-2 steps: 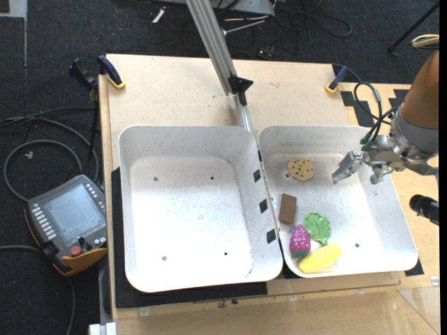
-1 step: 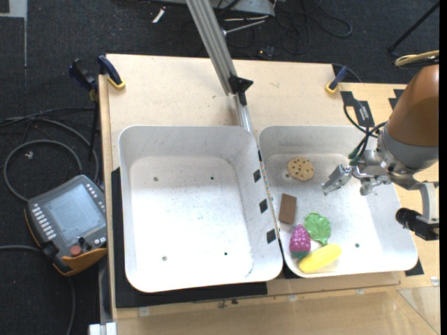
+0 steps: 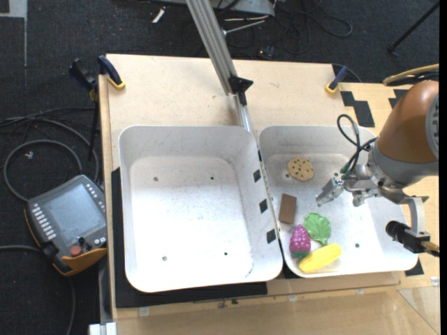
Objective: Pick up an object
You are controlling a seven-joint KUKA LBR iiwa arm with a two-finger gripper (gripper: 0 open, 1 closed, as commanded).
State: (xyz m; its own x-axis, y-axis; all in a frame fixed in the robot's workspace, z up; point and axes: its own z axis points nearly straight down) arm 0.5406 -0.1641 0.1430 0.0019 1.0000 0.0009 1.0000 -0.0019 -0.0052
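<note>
Hovering over the middle of the right-hand shallow white plastic bin (image 3: 363, 253), the metal two-finger claw (image 3: 334, 190) points toward 9 o'clock; how far its fingers stand apart cannot be told, and nothing shows between them.

Contents near the claw, working outward:
- round tan cookie with dark chips (image 3: 301, 169), at 10 o'clock from the claw, near it.
- brown rectangular block (image 3: 287, 209), at 8 o'clock, lying beside the bin's left wall.
- green leafy toy vegetable (image 3: 318, 227), at 7 o'clock, touching the next two items.
- magenta toy grape bunch (image 3: 300, 241), just left of the leaf.
- yellow toy corn cob (image 3: 320, 257), below the leaf, by the bin's near wall.

Arm: grey KUKA arm with orange band (image 3: 413, 135), entering from 3 o'clock, wrist low over the bin, black cable looping above it.

Surface: left-hand shallow white bin (image 3: 188, 208) adjoining the right one, both on a pale wooden bench (image 3: 181, 89). Slanted aluminium strut (image 3: 213, 37) at 12 o'clock.

Room: dark carpet (image 3: 42, 19) with cables; grey-and-orange handheld control pendant (image 3: 66, 222) at 9 o'clock.
</note>
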